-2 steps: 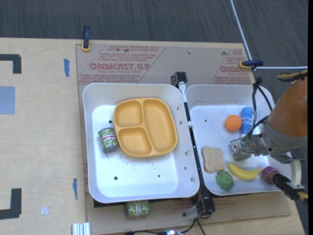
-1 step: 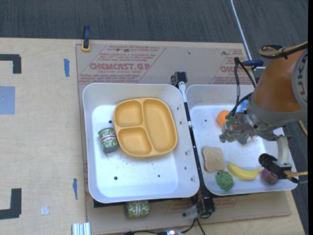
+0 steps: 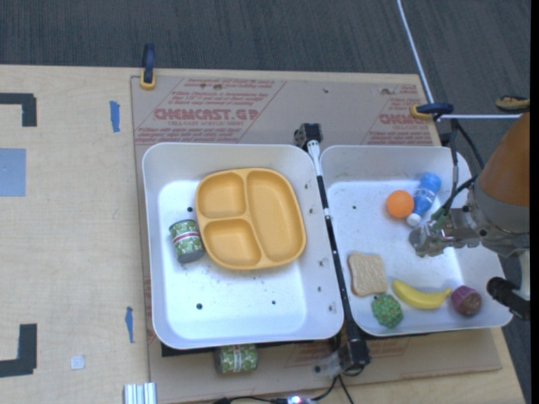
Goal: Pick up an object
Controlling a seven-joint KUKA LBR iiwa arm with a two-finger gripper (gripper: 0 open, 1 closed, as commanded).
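Note:
The right bin (image 3: pixel 364 168) holds an orange ball (image 3: pixel 400 204), a small bottle with a blue cap (image 3: pixel 426 194), a slice of bread (image 3: pixel 367 273), a green broccoli piece (image 3: pixel 387 310), a yellow banana (image 3: pixel 421 295) and a dark red fruit (image 3: pixel 465 300). My gripper (image 3: pixel 427 241) hangs over the right side of this bin, just below the bottle and above the banana. Nothing can be seen in its grasp. The arm's orange band sits at the right edge of the view.
The left bin (image 3: pixel 160 192) holds a yellow divided plate (image 3: pixel 250 218) and a green can (image 3: pixel 186 241) lying beside it. Another can (image 3: pixel 237 359) lies on the board in front of the bins. Cables run past the right bin's far corner.

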